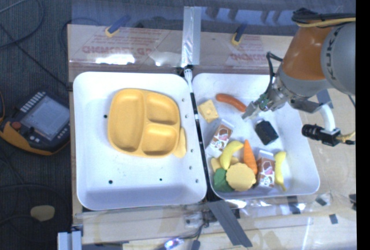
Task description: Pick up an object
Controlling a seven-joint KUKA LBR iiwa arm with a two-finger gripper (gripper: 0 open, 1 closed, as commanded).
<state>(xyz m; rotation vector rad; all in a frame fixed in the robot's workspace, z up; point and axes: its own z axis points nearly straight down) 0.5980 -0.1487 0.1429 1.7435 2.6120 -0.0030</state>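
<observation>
The right bin [309, 169] holds several toy foods. A red sausage [230, 102] lies at the back, with a cheese cube [208, 110] to its left. Toward the front are a snack packet [220, 138], a banana [230, 152], a carrot [249, 154], a green vegetable [221, 180], a round yellow biscuit [240, 176], a second packet [265, 169] and a yellow piece [280, 169]. A small black block [266, 131] lies mid-bin. My gripper [257, 108] hangs low over the bin, just right of the sausage and above the black block.
A yellow compartment tray [144, 122] sits in the left bin [82, 148]. The divider between the bins [195, 127] runs down the middle. A handheld controller [40, 119] lies on the floor at the left.
</observation>
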